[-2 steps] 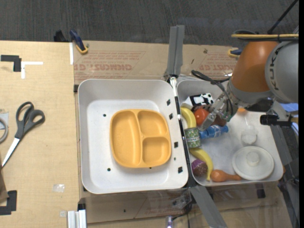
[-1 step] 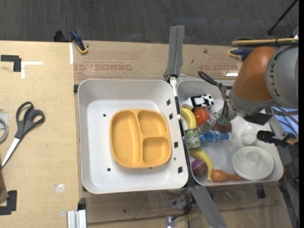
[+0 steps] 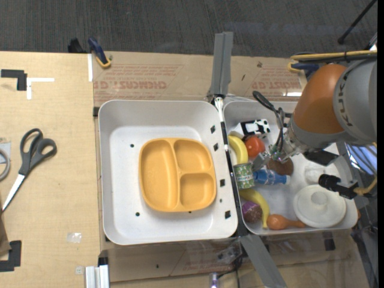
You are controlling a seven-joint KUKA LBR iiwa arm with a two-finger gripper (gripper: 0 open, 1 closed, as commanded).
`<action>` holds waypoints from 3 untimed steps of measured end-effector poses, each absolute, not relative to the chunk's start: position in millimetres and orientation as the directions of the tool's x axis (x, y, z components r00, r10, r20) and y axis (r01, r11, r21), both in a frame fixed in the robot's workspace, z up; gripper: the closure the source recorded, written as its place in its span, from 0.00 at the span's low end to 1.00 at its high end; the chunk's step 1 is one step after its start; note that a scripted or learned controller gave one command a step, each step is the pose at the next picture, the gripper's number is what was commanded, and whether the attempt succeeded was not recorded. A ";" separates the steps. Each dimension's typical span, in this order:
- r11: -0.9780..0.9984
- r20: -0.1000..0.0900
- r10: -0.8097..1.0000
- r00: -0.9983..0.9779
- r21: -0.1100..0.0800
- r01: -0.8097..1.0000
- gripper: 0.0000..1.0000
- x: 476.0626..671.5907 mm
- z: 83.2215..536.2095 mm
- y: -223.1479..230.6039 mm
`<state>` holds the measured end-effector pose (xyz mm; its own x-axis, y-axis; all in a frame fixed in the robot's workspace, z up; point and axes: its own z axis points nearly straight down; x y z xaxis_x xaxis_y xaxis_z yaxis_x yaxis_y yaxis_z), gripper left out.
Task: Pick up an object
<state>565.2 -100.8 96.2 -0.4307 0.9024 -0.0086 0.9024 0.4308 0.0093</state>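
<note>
You have two white bins side by side on the bench: the left bin [image 3: 114, 173] holds a yellow divided plate [image 3: 177, 175] lying flat near its middle, and the right bin [image 3: 240, 108] is crowded with small things. The grey arm [image 3: 354, 101] with its orange band [image 3: 321, 101] reaches in from the right, and the gripper [image 3: 277, 155] sits low over the middle of the right bin, just beside a red tomato-like ball [image 3: 254, 145] and directly above a blue water bottle [image 3: 270, 177] lying on its side. You cannot tell from this view how far the gripper is spread or whether it has hold of anything; the wrist and cables cover that spot. Along the bin's left wall you see a banana [image 3: 237, 149], then a green-labelled can [image 3: 243, 175] touching the bottle's end, then a second banana [image 3: 259, 200] curving toward the front with a purple piece [image 3: 250, 209] against it. A black-and-white toy [image 3: 255, 126] lies behind the tomato. At the front edge an orange carrot-like piece [image 3: 282, 222] lies beside a white round lidded dish [image 3: 319, 205]. Out on the bench to the far left, well apart from both bins, a pair of scissors [image 3: 27, 161] lies with its black handles toward the back.
</note>
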 end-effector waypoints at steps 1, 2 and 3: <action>0.408 -0.008 0.913 -0.408 0.010 0.913 0.00 557.4 96.3 -100.3; 0.395 -0.005 0.919 -0.395 0.008 0.919 0.00 560.6 96.1 -101.6; 0.229 -0.005 0.973 -0.229 0.010 0.973 0.00 549.8 96.0 -104.5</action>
<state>549.8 -104.5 96.0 -0.2288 0.9735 -0.0047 0.9734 0.2288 0.0104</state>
